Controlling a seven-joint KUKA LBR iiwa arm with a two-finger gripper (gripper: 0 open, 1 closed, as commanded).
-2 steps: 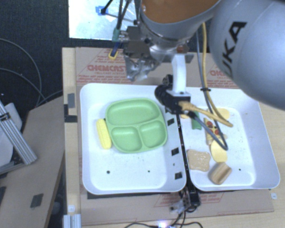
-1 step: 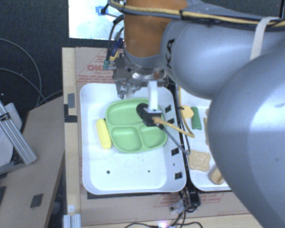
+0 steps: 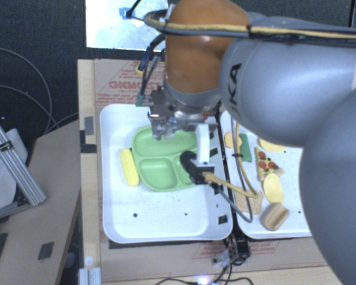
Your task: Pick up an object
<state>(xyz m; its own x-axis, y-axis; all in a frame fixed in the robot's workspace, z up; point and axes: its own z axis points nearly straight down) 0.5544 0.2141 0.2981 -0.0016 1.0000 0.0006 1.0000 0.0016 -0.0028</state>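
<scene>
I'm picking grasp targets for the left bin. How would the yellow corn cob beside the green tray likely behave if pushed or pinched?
The corn cob looks rounded and elongated, so a sideways push would probably roll it. It seems a small toy, likely light. It lies against the green tray, which may block one finger.

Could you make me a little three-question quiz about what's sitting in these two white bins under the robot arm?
1. True or false: the yellow corn cob lies in the right bin.
2. What colour is the divided plate in the left bin?
3. The pizza slice lies: A) in the left bin, B) in the right bin, C) on the cardboard outside the bins.

Key: 1 false, it lies in the left bin beside the plate. 2 green. 3 B.
</scene>
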